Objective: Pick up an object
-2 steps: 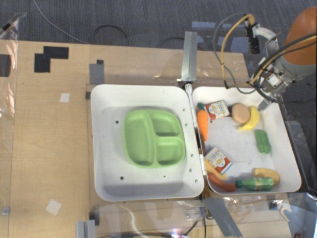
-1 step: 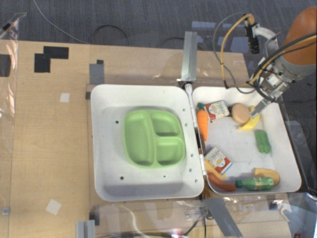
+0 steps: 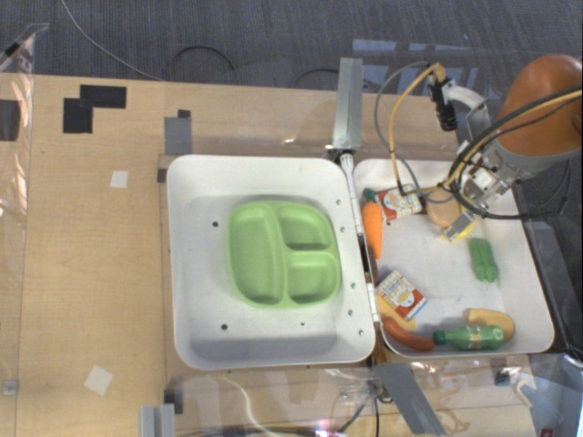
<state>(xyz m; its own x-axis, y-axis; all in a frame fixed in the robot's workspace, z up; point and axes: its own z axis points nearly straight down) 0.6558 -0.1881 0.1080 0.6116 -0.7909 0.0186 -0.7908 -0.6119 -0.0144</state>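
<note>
The arm [image 3: 539,107] comes in from the right, its orange band hanging above the far corner of the right bin [image 3: 537,308], cables looping off behind it, and the gripper [image 3: 463,226] sits low over the bin's far end, tilted toward the middle. A yellowish tip pokes out below the wrist, just beside a round tan piece [image 3: 443,212], but whether the fingers are apart or together cannot be told from this angle, and nothing is visibly between them. The pickable things are all in that right bin: a carrot [image 3: 373,228] lies along the left wall, with a small red-and-white packet [image 3: 399,204] just beyond it near the far edge. A green pickle-shaped piece [image 3: 484,260] rests alone toward the right wall, near the gripper but apart from it. Down at the near end there's a small printed carton [image 3: 401,294], a red sausage-like item [image 3: 409,338] against the near wall, a green bottle [image 3: 468,337] lying on its side, and a yellow banana-like piece [image 3: 490,319] just behind the bottle, touching or nearly so. Over in the left bin [image 3: 196,335], a green divided plate [image 3: 281,253] sits in the middle, three compartments facing up
</note>
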